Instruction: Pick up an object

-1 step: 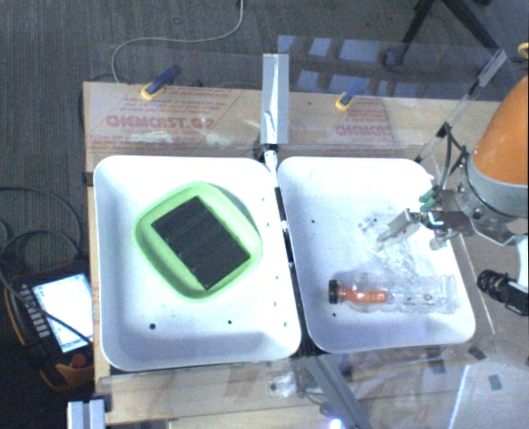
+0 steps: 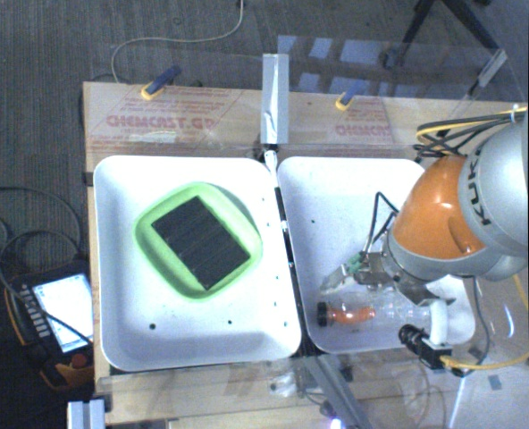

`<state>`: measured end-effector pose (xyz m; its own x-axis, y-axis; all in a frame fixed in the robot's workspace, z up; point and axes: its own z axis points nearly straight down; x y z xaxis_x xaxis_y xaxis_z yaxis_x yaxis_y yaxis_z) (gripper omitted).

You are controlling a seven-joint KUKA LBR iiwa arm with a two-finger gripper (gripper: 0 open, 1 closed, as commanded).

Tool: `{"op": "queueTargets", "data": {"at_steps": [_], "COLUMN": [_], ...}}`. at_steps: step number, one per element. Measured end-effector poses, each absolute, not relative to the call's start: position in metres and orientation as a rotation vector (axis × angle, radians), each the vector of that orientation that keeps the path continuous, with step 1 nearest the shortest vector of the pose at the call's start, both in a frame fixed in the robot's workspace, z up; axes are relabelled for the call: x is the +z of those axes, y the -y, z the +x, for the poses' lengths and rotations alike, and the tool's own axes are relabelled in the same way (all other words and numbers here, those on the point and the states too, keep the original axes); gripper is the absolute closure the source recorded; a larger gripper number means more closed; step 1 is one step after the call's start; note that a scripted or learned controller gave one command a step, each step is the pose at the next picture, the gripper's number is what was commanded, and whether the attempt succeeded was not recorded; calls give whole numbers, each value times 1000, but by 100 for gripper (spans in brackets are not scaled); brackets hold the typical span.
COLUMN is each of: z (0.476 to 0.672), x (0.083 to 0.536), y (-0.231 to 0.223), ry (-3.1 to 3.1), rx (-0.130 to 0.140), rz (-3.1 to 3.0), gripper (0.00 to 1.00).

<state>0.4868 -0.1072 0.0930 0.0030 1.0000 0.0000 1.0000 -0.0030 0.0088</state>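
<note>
A clear plastic bottle with a black cap and some orange inside lies on its side near the front edge of the right bin. My gripper hangs just above and behind the bottle, under the orange wrist band; its tip is small and partly hidden by the arm. In the left bin sits a light green square dish with a flat black block lying in it.
The arm's grey and orange body covers the right half of the right bin. A ridge divides the two bins. Cables run along the bench's right side, and a tablet lies on the floor at left.
</note>
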Motion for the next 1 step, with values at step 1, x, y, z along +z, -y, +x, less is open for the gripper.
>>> {"op": "queueTargets", "data": {"at_steps": [1], "z": [544], "x": [91], "y": [96], "ry": [-2023], "rx": [12], "rz": [2392], "gripper": [0]}}
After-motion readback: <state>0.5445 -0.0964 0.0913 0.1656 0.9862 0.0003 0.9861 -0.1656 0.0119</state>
